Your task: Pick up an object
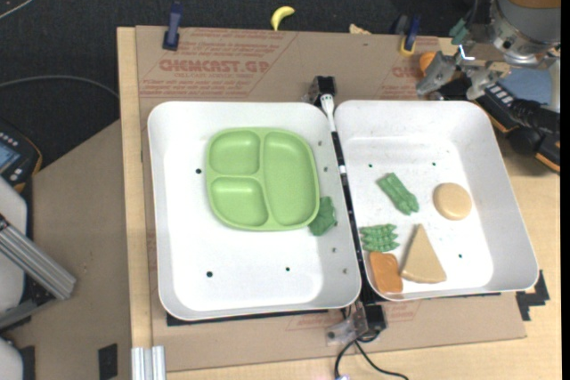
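Gripper [463, 71] parked above right bin's [463, 116] far rim, holding nothing; fingers' state impossible to tell. Cookie [452, 200], wedge [422, 260], pickle [396, 192] lying in right bin. Risk: wedge touching orange piece [385, 271], likely nudged rather than grasped.

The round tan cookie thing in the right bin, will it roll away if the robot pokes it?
Probably not far. The round tan piece seems to lie flat on the right bin, so a poke would likely slide it. It looks like smooth toy plastic, so probably light, stiff and a bit slippery for the pincer.
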